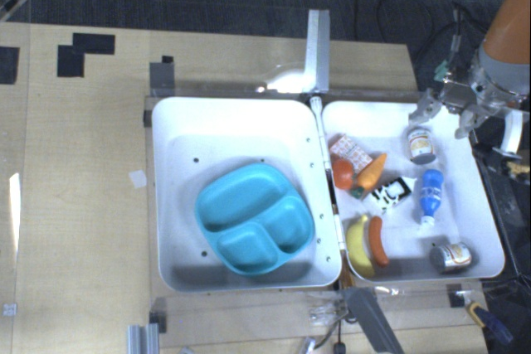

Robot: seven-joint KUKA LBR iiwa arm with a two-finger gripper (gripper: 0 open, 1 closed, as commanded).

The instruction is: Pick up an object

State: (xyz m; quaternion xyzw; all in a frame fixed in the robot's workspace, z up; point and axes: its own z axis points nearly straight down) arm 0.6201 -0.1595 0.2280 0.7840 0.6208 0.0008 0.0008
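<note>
My gripper (445, 115) hangs over the far right corner of the right bin (489, 261), open, with nothing between its fingers (425, 109). Just below it a small jar (421, 147) stands upright, apart from the fingers. A blue bottle (429, 195) lies nearer the front, and a silver can (452, 256) lies on its side in the front right corner. Toward the bin's left wall sit a snack packet (350, 150), a carrot (371, 172), a red tomato (343, 175), a black-and-white object (390, 192), a banana (358, 244) and a red sausage (377, 240).
The left bin (178, 137) holds a blue divided plate (255, 217). A metal post (319, 54) stands at the back where the two bins meet. Cables and dark gear crowd the bench edge on the right.
</note>
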